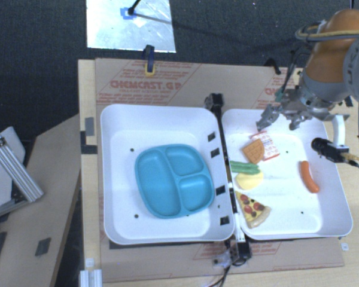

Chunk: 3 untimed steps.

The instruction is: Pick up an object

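Observation:
My gripper hangs over the back of the right bin, open, with nothing between its fingers. Just below and left of it lie an orange waffle-like piece and a red-and-white packet, touching each other. A green pod and a yellow piece rest by the bin's left wall. A pizza slice lies near the front left corner. To the right lies an orange-red sausage.
The left bin holds a blue divided plate. A black divider runs between the bins. A black fitting juts in over the right bin's right side. The arm looms at the upper right.

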Motion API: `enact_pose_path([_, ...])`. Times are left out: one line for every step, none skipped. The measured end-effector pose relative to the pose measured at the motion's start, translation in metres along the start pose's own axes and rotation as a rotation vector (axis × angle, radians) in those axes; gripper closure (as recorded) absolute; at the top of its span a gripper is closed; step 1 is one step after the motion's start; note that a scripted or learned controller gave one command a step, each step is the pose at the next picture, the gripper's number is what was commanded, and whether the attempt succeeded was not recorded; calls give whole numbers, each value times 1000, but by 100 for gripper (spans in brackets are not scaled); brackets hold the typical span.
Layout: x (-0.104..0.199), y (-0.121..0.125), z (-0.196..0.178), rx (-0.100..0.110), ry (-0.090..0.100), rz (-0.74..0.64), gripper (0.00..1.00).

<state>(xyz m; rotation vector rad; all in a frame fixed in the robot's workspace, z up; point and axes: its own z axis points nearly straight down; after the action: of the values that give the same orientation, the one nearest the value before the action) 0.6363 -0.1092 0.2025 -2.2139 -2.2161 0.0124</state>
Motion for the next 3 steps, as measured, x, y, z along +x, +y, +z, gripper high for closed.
enact_pose_path([0,2,-8,-13,-1,-2,0])
enact_pose_path([3,-3,51,-12,-1,-1,0])
enact_pose_path([13,0,104,-13,-1,-4,0])
